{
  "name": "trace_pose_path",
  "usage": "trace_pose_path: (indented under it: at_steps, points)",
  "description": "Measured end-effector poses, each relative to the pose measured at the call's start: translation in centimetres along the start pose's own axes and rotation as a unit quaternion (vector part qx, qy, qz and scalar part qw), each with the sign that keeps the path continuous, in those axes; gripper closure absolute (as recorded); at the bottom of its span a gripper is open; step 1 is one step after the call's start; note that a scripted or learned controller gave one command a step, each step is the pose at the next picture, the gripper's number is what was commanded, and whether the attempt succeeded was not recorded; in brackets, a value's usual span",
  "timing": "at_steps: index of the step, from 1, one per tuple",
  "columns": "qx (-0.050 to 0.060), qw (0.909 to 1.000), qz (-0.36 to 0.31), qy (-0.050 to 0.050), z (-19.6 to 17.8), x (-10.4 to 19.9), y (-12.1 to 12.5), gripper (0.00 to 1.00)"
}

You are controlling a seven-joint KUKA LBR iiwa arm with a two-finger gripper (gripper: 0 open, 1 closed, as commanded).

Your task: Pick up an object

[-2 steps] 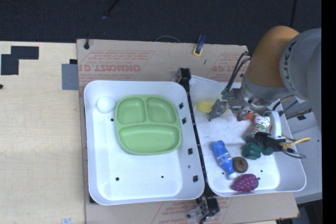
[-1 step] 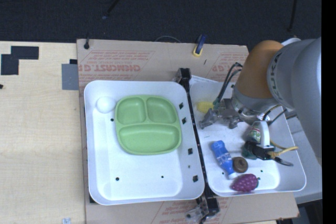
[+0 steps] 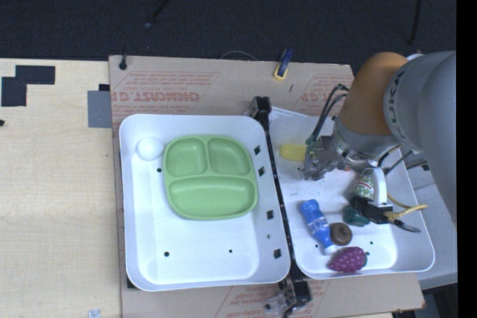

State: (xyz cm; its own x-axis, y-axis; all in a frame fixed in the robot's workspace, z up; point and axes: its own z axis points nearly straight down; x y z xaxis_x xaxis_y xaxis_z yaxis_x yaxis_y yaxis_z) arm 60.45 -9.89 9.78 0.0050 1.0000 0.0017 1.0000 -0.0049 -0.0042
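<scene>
While arm reaches into right bin (image 3: 417, 253), gripper (image 3: 314, 167) hovers beside yellow object (image 3: 292, 153); finger state unclear; blue bottle (image 3: 316, 223) nearby.

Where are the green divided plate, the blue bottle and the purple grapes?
green divided plate (image 3: 209, 177): camera view, centre ridge.
blue bottle (image 3: 316, 223): camera view, middle of body.
purple grapes (image 3: 347, 259): camera view, centre of bunch.

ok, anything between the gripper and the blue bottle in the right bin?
Nothing visible. The gripper sits low in the right bin beside the yellow object; the blue bottle lies below it in the image, with bare bin floor between. The brown round object touches the bottle's right side.
</scene>
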Motion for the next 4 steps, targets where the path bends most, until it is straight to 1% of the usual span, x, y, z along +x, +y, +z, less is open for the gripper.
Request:
trace_pose_path:
  at_steps: [1,2,3,4]
  points:
    - [-0.004,1.0000,-0.001,-0.001,-6.4,-0.3,0.1,1.00]
    - [-0.003,1.0000,-0.002,-0.001,-10.7,0.0,0.3,1.00]
    - [-0.002,1.0000,-0.002,-0.001,-13.1,-0.1,0.3,1.00]
    - [-0.003,1.0000,-0.004,0.000,-13.9,3.8,4.4,1.00]
